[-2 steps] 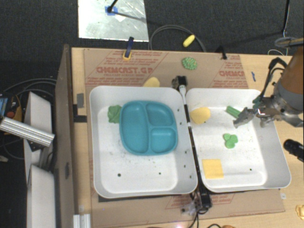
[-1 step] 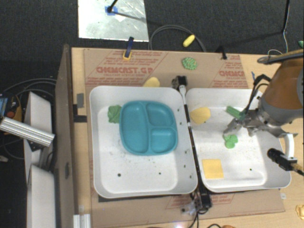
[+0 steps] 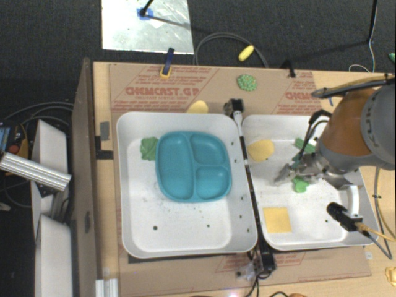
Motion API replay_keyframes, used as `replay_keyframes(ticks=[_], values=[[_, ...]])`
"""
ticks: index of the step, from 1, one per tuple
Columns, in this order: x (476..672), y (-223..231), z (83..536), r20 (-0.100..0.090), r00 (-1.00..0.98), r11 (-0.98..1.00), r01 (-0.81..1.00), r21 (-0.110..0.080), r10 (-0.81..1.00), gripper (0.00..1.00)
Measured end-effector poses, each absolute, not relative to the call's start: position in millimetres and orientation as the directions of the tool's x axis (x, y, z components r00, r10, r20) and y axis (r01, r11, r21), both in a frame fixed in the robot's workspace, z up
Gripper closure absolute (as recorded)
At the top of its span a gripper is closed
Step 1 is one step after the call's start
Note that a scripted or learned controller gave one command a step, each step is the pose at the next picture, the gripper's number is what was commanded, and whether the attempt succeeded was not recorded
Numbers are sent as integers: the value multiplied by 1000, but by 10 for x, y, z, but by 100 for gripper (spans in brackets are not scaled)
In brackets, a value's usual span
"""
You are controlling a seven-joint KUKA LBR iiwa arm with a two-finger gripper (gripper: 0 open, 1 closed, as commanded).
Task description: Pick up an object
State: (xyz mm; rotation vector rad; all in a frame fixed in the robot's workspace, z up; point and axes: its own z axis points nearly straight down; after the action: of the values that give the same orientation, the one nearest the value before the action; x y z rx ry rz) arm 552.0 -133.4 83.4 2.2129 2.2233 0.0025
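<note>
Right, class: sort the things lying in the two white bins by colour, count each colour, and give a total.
Blue: 1, the plate
Yellow: 2, an oval and a square
Green: 3, a leaf by the plate, two bits in the right bin
Total: 6

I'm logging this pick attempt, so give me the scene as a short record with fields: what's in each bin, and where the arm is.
left bin: blue divided plate, green leafy piece at its left edge
right bin: yellow round piece, yellow square, small green pieces
arm: over right bin, its end by the small green pieces
</note>
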Motion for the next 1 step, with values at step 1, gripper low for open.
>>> replay_keyframes(ticks=[1], values=[[5432,-1632,850,-2,1,-1,1000,2,1000,0]])
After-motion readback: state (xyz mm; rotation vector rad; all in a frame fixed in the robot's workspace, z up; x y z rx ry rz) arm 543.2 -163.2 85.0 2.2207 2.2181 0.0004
